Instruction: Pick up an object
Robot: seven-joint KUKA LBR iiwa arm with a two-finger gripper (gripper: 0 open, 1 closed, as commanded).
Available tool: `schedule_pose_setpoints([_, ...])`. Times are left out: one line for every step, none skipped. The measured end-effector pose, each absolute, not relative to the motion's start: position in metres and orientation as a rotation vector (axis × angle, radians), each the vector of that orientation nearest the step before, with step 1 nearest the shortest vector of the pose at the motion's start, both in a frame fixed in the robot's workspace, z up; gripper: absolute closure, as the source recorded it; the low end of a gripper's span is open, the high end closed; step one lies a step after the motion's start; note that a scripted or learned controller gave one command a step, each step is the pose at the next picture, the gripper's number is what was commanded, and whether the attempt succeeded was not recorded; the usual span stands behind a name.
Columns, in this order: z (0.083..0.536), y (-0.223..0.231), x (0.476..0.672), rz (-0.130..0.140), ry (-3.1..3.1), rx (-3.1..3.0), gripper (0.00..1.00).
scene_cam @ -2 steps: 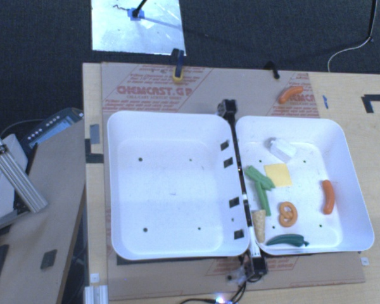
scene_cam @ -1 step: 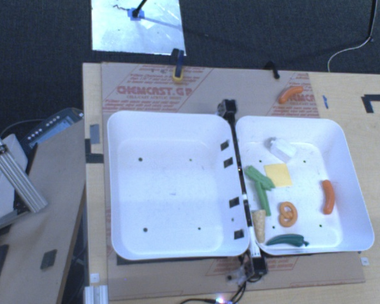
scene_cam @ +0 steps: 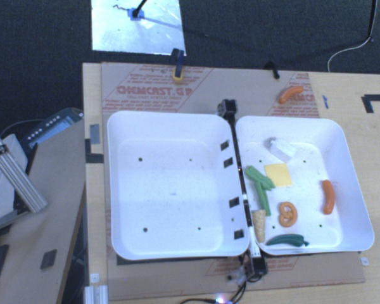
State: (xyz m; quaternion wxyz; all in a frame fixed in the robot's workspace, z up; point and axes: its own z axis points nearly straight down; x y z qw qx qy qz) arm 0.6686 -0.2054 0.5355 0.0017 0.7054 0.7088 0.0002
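While two shallow white plastic bins sit side by side at the frame's centre, the left bin (scene_cam: 123, 170) shows bare floor and the right bin (scene_cam: 342, 170) holds the toy food. A flat yellow cheese square (scene_cam: 278, 175) lies near its middle, touching green bean pods (scene_cam: 260, 183) on its left. Below sit an orange pretzel (scene_cam: 287, 214), a tan cone (scene_cam: 259, 225) and a dark green pepper (scene_cam: 286, 240). An orange sausage (scene_cam: 329, 197) lies toward the right wall, a clear whitish piece (scene_cam: 282, 148) near the top. Another orange sausage (scene_cam: 291, 94) rests on the cardboard above the bin. Whether the gripper is open or closed I cannot tell.
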Motion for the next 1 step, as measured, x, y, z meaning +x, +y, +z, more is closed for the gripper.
schedule_pose_setpoints([0.5355,-0.2055,0.6686,0.001,2.224,2.214,1.00])
